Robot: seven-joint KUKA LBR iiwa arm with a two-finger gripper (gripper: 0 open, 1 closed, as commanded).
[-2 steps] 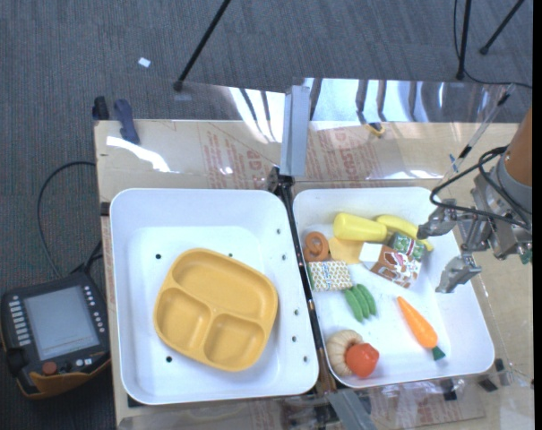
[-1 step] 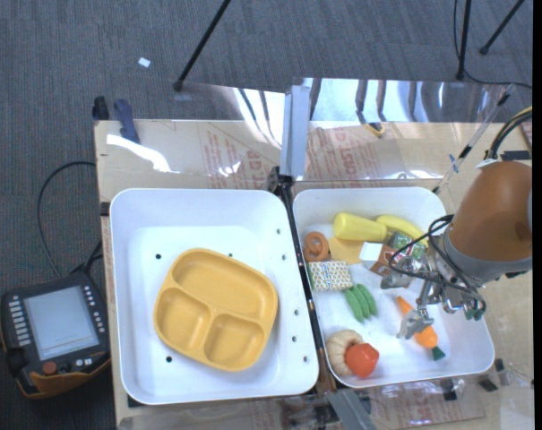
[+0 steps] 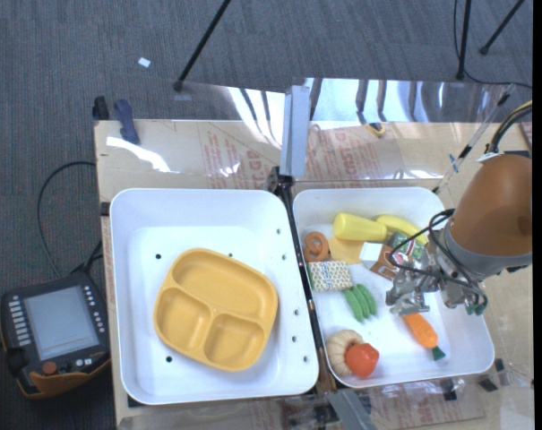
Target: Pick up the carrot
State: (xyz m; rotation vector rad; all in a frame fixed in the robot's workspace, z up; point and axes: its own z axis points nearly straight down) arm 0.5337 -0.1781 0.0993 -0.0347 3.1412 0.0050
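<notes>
One carrot [image 3: 422,330] sits lower right in the frame, gripper [image 3: 408,299] right over its top end, can't tell its state, so next it probably needs to drop and grab.

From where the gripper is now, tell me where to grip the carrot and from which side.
Grip the carrot across its thick orange middle, coming straight down from above. It lies flat in the right bin, slanting toward the green tip at lower right, so the fingers should close across that axis. The gripper sits just above its blunt end.
</notes>
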